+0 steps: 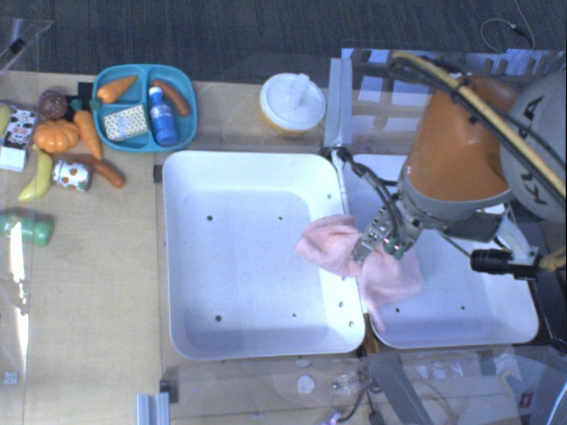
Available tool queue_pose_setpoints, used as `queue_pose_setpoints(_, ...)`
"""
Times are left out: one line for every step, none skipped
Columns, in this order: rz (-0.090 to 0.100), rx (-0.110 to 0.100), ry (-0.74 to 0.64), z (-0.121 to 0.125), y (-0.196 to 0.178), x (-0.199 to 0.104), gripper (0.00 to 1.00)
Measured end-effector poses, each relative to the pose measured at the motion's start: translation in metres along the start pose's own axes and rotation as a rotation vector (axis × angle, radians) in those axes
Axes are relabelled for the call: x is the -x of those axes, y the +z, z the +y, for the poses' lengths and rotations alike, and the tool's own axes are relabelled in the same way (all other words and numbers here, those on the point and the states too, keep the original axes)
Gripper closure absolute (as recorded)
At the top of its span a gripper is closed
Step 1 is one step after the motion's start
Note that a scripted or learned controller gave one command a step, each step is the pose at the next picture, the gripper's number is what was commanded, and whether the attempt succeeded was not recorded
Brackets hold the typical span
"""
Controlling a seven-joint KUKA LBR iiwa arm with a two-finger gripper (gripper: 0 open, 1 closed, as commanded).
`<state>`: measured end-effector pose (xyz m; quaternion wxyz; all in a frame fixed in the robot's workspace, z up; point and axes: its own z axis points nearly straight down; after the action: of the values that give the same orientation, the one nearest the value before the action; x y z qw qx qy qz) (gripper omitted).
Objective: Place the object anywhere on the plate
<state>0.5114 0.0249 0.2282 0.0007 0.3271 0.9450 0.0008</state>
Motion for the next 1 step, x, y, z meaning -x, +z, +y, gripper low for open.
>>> queue_pose_setpoints(-0.001,0.001,-0.401,0.0357,-0.0086,-0.0349,1.0)
